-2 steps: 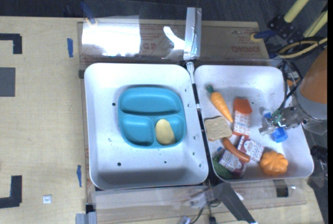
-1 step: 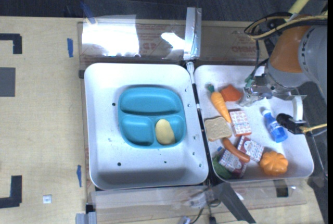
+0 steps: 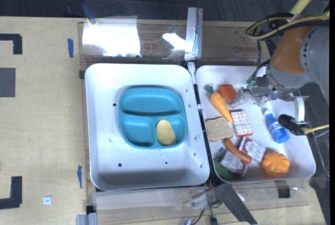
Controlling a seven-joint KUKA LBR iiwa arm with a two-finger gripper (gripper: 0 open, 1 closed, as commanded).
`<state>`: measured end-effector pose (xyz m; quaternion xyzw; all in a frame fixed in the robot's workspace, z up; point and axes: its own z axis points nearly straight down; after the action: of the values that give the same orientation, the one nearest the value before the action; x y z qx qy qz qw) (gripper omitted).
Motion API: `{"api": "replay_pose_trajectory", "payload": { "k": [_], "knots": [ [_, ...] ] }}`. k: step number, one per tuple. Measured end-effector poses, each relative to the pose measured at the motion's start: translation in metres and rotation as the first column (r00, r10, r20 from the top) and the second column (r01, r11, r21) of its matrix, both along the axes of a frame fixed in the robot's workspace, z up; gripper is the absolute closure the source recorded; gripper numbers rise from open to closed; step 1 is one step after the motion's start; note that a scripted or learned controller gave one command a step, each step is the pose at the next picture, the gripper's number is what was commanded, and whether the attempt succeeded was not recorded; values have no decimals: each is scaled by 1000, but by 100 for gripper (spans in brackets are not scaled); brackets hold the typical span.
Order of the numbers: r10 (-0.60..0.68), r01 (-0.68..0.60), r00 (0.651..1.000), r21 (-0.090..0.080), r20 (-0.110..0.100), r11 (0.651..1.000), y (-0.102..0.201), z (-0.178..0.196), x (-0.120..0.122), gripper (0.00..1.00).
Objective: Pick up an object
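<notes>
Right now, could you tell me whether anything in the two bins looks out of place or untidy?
Nothing is spilled or broken. The right bin is crowded: a carrot, bread slice, sausage, small cartons and a pumpkin overlap in a heap. In the left bin, a yellow lemon-like piece lies in the blue tray.

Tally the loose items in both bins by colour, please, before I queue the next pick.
Orange: 3 - carrot, pumpkin, small block
Yellow: 1 - potato-like piece in the blue tray
Blue: 1 - bottle
Tan: 1 - bread slice
Red: 1 - sausage
Printed red-white cartons: 2
Total: 9
</notes>
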<state>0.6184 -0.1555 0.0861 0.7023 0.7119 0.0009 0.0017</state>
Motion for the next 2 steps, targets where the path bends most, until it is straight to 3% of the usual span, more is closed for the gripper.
{"api": "replay_pose_trajectory", "payload": {
  "k": [1, 2],
  "knots": [
    [-116, 116, 993, 0, -1, 993, -22, 0, 49, 0],
    [116, -116, 993, 2, -2, 993, 30, 0, 6, 0]
  ]
}}
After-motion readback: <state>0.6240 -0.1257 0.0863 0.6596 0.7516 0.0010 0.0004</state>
